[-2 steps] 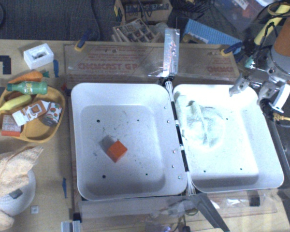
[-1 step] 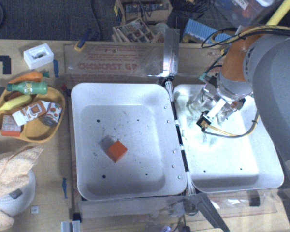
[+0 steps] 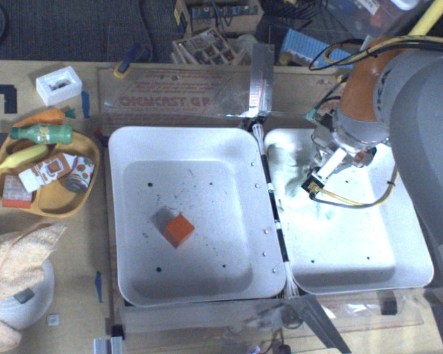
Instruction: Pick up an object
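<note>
In the left bin (image 3: pixel 118 150), somewhat left of its middle and towards the near wall, an orange block (image 3: pixel 180 230) is seen lying on the white floor, turned cornerwise to the bin's sides. It is well apart from every wall, and nothing else lies against it; only dark specks are scattered about the floor.

The block is judged to be small, light and stiff, with flat faces and square edges, so little risk of crushing or slipping is expected. It would best be taken from above across two opposite side faces, with the wrist turned to match the block's slant.

The gripper (image 3: pixel 326 153) is held over the far left part of the right bin (image 3: pixel 399 271), well apart from the block and across the rims where the bins meet. Whether it is open or closed cannot be told, and nothing is seen held in it.

Beyond the left bin, a yellow bowl (image 3: pixel 55 206) of toy food stands on the bench.
</note>
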Tool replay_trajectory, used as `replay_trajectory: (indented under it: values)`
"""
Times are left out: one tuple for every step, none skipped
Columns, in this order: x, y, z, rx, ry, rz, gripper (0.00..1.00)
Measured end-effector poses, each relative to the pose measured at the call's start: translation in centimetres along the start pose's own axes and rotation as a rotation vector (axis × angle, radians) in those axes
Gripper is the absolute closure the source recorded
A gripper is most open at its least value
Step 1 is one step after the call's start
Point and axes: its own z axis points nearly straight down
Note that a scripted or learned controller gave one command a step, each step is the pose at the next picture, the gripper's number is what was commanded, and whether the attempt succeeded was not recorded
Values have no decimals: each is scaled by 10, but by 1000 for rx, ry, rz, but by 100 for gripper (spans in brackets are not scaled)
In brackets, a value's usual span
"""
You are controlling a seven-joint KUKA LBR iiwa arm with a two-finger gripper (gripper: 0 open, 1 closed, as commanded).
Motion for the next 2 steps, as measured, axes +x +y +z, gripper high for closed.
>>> replay_trajectory:
  values:
    - [0, 0, 0, 0, 0, 0, 0]
    - [-32, 49, -194, -1, 1, 58, 0]
